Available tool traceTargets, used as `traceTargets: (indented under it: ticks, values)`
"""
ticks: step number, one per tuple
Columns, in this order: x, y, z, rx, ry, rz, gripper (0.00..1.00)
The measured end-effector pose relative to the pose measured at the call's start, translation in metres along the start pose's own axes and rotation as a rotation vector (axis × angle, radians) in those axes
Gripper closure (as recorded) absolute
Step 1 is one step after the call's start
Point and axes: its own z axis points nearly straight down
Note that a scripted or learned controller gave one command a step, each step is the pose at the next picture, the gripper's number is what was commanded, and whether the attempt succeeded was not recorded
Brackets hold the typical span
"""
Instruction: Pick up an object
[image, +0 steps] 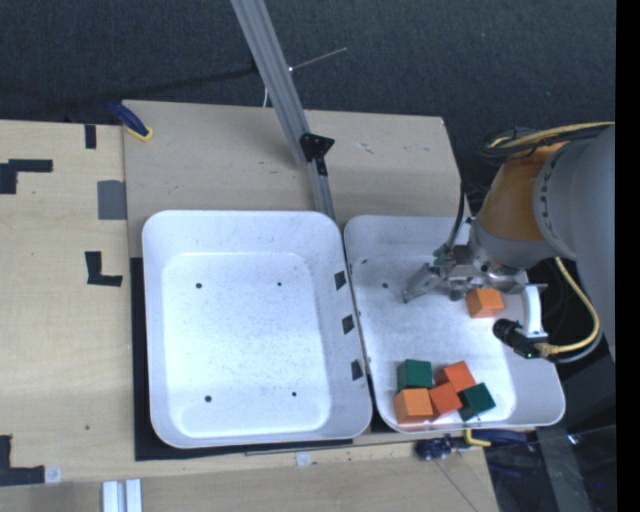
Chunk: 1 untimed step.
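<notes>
Gripper (432, 282) over right bin (395, 245), jaw state unclear. Orange block (485, 301) just beside wrist; others clustered near front rim. Centre over one block, descend straight, avoid neighbours.

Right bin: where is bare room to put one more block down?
In the right bin, the bare floor lies along its left wall, between the end effector above and the block cluster below. Crowded: the bottom corner with that cluster, and the orange block beside the end effector.
</notes>
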Motion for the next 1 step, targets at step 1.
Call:
traceTargets:
  ticks: [1]
  values:
    - [0.0008,0.0011,-0.0125,-0.003,0.001,-0.001,1.00]
